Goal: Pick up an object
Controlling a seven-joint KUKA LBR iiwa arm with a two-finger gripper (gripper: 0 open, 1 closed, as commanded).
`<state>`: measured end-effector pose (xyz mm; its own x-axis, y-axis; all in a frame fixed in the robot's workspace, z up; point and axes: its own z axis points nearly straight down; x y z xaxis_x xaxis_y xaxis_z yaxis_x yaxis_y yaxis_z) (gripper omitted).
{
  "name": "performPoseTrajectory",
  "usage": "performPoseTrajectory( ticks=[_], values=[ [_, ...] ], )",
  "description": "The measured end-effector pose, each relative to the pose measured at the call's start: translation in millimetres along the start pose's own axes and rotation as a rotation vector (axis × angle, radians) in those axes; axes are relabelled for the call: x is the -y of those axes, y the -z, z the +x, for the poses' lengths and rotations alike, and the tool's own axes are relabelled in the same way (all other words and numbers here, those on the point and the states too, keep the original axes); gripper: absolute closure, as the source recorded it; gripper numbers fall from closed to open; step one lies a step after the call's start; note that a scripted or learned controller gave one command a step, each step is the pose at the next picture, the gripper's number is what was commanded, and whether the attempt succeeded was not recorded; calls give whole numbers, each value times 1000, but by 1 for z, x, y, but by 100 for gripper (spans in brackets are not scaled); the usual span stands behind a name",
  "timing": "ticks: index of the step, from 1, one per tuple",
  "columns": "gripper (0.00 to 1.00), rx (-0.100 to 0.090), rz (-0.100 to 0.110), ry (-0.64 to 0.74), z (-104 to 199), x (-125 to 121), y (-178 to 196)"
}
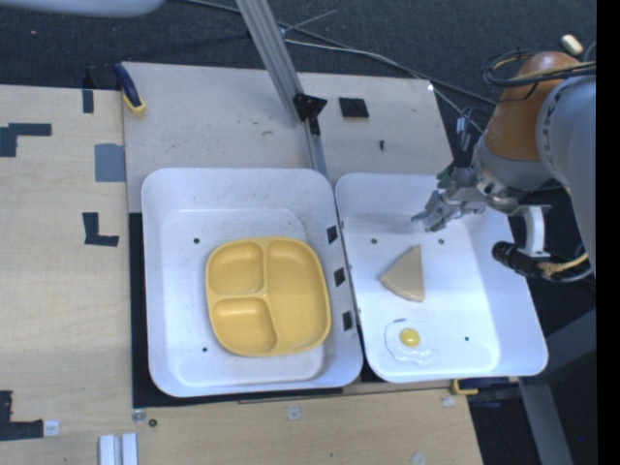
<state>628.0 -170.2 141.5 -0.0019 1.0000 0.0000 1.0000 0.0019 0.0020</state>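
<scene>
Yellow three-compartment plate sitting in left white bin. Tan wedge lying mid right bin, fried egg just below it near front rim. Gripper up above wedge, apart from it, pinching nothing; finger spread impossible to tell. No readable writing anywhere.

Two white bins sit side by side: the left bin and the right bin. The left one holds one yellow plate with three compartments. The right one holds two food items, one tan wedge and one fried egg. One arm carries one gripper
</scene>
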Motion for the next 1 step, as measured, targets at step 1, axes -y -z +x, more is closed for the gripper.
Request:
performPoseTrajectory(
  ticks=[1],
  values=[
    [100, 1, -2, 1, 10, 1, 58]
  ],
)
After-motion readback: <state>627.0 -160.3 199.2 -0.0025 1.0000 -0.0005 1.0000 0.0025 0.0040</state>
